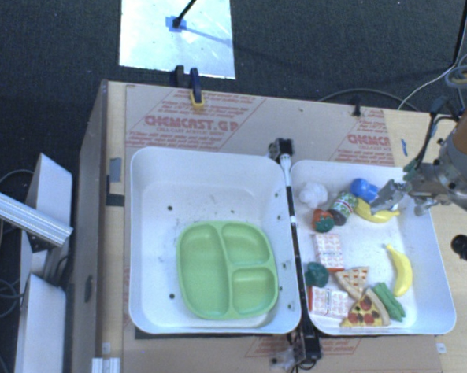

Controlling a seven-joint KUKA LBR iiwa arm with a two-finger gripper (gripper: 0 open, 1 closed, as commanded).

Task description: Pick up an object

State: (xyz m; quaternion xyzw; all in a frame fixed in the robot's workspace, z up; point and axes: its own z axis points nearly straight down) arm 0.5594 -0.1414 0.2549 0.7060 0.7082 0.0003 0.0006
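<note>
A: Item one, the grey two-finger gripper [392, 198]. Position?

B: Over the upper right of the right-hand shallow white bin [434, 257], low above a small curved yellow toy piece [378, 215] and a blue rounded toy [364, 186]. Whether the jaws stand wide or narrow cannot be told; nothing shows between them.

A: Neighbours?

B: A small green-and-red tin [343, 206] just beside the yellow piece, a white crumpled lump [313, 194], then a yellow plastic banana [401, 270] lower down, well apart. Toy pizza slices [362, 300] sit near the front wall.

A: Risk entry?

B: Crowding. The yellow piece, blue toy and tin lie close together, so a descent could likely catch two at once or nudge one aside and close on nothing. The curved piece may also slip.

A: Left bin [149, 216]?

B: Holds a green three-compartment plastic tray [228, 270], on the worktop [222, 122].
</note>
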